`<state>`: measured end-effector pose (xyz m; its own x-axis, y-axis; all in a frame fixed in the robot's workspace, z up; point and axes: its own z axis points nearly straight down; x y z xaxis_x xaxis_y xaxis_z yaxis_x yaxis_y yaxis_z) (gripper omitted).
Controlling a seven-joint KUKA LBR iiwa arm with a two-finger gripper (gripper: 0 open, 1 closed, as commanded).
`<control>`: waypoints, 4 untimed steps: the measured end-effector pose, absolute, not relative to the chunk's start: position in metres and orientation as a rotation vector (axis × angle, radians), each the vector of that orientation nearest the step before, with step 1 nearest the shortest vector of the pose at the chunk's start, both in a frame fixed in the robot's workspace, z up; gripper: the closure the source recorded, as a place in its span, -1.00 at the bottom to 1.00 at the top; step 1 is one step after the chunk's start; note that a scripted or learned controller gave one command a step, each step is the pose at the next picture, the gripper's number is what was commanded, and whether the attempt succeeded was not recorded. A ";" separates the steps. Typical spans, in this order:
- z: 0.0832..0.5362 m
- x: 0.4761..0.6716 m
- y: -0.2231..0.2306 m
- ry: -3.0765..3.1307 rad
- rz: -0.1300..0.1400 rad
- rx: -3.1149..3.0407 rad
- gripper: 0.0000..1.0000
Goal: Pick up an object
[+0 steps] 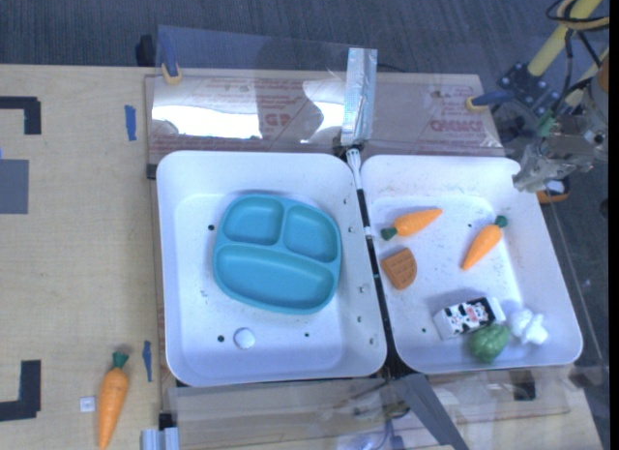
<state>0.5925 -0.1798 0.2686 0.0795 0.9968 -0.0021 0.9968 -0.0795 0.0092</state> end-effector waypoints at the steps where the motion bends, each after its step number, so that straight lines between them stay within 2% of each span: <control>1: 0.263 0.591 -0.180 2.130 -0.002 2.309 -1.00; 2: 0.121 0.590 -0.200 1.945 -0.011 2.480 -1.00; 3: 0.085 0.584 -0.188 2.033 0.003 2.393 -1.00; 4: 0.096 0.586 -0.189 2.029 0.006 2.392 1.00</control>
